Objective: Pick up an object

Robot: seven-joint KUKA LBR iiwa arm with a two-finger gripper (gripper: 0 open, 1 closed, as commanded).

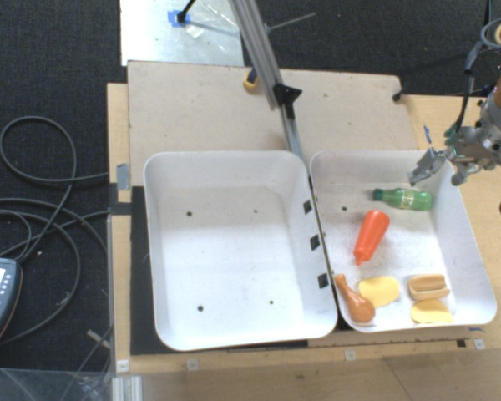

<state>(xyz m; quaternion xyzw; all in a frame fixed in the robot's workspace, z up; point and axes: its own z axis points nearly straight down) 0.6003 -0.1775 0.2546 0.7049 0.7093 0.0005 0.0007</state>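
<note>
The right bin (472,249) holds several toy foods. A green bottle (403,197) lies on its side near the far wall. Below it sits an orange carrot-like piece (371,234). Along the near edge are a brown drumstick (355,301), a yellow slice (380,291), a hot dog bun (428,286) and another yellow piece (432,312). My gripper (441,172) hangs over the bin's far right corner, just above and to the right of the bottle. Its fingers are open and hold nothing.
The left bin (163,224) stands beside the right one, with a shared wall between them. A slanted metal pole (263,48) crosses the bench from the top. Cables and a tablet lie on the floor at the left.
</note>
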